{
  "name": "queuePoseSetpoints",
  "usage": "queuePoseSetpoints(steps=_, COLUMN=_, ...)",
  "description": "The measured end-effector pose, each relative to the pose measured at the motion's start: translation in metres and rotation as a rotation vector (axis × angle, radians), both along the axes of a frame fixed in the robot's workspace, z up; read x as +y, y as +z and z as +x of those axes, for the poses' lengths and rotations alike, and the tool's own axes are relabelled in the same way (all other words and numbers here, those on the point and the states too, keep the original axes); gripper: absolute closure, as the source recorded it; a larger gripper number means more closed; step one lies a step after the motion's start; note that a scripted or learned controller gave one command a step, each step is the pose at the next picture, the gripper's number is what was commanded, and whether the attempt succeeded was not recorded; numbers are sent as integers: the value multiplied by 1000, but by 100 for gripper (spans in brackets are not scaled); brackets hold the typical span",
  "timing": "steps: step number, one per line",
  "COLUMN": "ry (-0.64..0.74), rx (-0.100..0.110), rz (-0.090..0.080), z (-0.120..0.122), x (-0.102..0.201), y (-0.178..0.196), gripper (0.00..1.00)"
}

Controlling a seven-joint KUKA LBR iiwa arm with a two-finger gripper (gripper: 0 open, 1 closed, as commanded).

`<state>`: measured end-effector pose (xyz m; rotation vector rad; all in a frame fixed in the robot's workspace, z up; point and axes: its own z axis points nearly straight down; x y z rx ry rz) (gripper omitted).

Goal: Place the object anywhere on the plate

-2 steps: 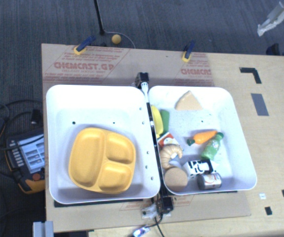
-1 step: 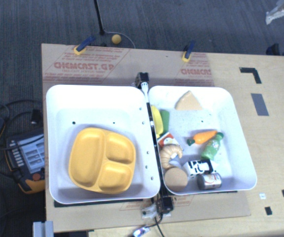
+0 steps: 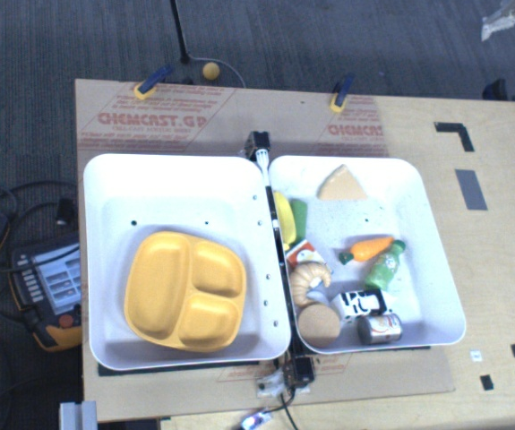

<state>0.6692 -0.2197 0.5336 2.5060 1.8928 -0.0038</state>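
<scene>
A yellow plate (image 3: 185,288) with three compartments lies in the left white bin (image 3: 114,186). The right white bin (image 3: 423,213) holds several toy foods: a tan wedge (image 3: 341,185) at the back, an orange carrot (image 3: 366,249), a green bottle (image 3: 384,266), a yellow and green item (image 3: 287,218) by the dividing wall, a croissant (image 3: 310,279), a round brown bun (image 3: 318,323), a black and white pack (image 3: 363,302) and a small can (image 3: 380,328).
The two bins stand side by side on a board clamped to the bench (image 3: 472,258). Electronics and cables lie off the bench at the left (image 3: 47,276). A black pole (image 3: 178,21) rises behind the bins.
</scene>
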Motion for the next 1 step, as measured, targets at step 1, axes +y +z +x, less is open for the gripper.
queuePoseSetpoints(steps=1, ry=-142, rx=1, rz=0, z=0, x=2, y=0, gripper=0)
